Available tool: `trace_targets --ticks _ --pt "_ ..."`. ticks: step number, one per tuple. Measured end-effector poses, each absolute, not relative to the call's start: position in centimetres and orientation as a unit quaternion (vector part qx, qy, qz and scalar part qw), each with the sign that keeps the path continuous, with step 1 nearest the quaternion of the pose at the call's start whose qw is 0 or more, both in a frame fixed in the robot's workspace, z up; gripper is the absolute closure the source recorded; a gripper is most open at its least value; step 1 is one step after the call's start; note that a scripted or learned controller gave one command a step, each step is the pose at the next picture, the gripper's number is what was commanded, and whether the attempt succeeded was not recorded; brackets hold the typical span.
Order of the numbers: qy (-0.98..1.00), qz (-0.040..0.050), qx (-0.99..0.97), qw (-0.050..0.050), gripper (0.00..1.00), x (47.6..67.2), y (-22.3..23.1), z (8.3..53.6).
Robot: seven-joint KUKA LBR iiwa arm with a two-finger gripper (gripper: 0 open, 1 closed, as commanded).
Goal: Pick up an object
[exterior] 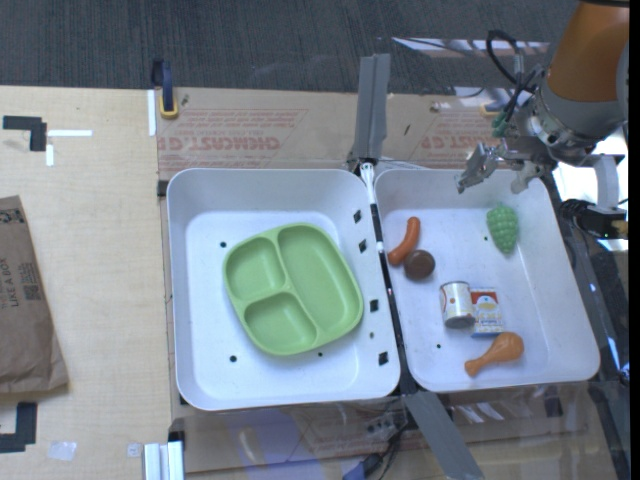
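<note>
Grapes [503,227], green and bumpy, lay in the right bin [560,368], the likeliest target since the gripper [497,162] hung just beyond them over the bin's far rim. Its fingers looked spread, nothing between them. A judgement: the bunch seemed light, probably plastic, stiff but knobbly, so a pinch across its narrow middle would suit best; the bumps could slip. Left of the grapes sat a sausage [404,240] touching a brown ball [419,264]. Nearer the camera from the grapes stood a can [457,304] against a small box [485,312], then a drumstick [495,354]. Far left of the grapes, a green tray [292,289] filled the left bin [190,298].
</note>
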State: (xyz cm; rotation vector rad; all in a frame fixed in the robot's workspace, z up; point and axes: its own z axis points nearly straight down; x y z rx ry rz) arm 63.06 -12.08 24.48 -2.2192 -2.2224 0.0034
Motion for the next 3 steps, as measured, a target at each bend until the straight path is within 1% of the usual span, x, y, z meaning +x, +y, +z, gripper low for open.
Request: trace_targets --ticks 1,2,3 --pt "-0.71 0.0011 -0.704 0.0 0.0 65.8 -18.5 19.2" --pt "-0.726 -0.0018 -0.687 0.005 0.0 66.0 -21.4 9.5" --pt "-0.725 -0.0003 -0.688 -0.001 1.0 66.0 -22.0 10.7"
